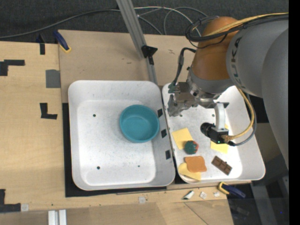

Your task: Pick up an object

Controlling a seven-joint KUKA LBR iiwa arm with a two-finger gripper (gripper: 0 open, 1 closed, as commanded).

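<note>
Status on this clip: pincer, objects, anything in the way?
Pincer low over right bin's upper left corner, nothing seen in it. Yellow block, green ball, toast lie nearer camera. Blue bowl in left bin.

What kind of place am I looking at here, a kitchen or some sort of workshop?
Most likely a robotics lab bench, not a kitchen. A grey and orange robot arm reaches over two white bins, loose cables trail behind, and the food in the right bin looks like toys, such as the brown toast piece.
</note>
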